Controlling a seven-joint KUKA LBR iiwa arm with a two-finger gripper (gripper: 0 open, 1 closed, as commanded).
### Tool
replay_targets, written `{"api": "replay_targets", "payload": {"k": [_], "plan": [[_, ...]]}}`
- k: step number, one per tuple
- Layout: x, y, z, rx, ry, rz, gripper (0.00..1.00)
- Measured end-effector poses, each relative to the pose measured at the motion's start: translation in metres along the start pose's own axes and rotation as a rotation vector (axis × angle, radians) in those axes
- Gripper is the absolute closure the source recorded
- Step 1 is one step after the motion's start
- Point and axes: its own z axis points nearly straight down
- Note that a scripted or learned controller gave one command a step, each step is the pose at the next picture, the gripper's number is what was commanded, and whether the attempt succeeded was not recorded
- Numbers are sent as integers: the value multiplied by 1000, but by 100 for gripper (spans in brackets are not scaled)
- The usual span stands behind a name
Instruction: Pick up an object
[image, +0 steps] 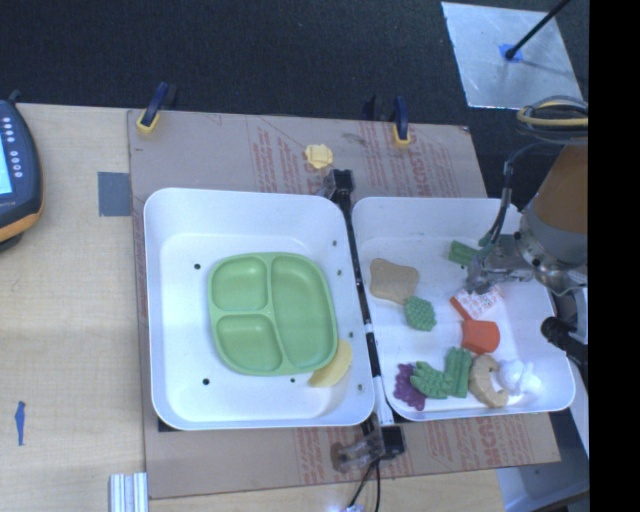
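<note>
My gripper (488, 274) hangs low over the right side of the right bin (400, 214). Just beneath it lies a red and white packet (468, 303), with an orange block (481, 335) in front of that. A dark green piece (462, 252) lies right behind the gripper. Further left sit a tan bread slice (393, 280) and a bumpy green piece (420, 314). Along the bin's front edge are purple grapes (407, 384), green pieces (445, 376), a tan ring (487, 380) and a white lump (519, 377). From this angle nothing shows clearly as held.
The left bin (175, 300) holds a green divided plate (272, 312) and a yellow piece (333, 366) by its front right corner. A small yellow object (318, 156) lies on the board behind the bins. A handheld pendant (15, 170) rests at the far left.
</note>
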Motion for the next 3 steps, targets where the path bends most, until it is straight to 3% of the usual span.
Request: {"api": "replay_targets", "payload": {"k": [1,2,3], "plan": [[3,-3,3,9,4,-1,0],[9,66,67,3,3,-7,0],[67,-36,62,6,6,-2,0]]}}
